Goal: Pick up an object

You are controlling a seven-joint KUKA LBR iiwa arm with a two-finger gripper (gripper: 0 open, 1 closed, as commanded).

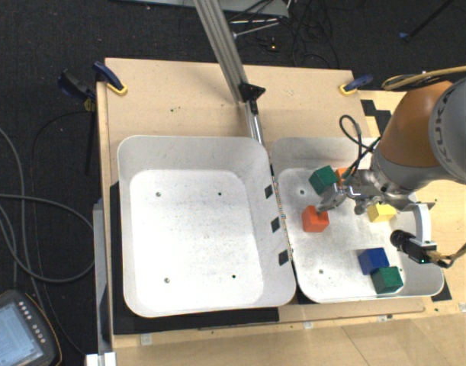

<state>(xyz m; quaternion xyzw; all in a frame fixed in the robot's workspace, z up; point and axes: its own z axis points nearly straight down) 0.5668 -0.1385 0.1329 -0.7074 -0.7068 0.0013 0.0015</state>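
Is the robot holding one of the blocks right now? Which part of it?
I can't tell. The gripper is low in the right bin, just above the orange block and beside a green block, but no block shows between its fingers.

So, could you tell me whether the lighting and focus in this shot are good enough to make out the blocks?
Camera view: the light is even and soft, with faint shadows; the orange block, blue block and yellow block read clearly against the right bin; the arm looks slightly soft.
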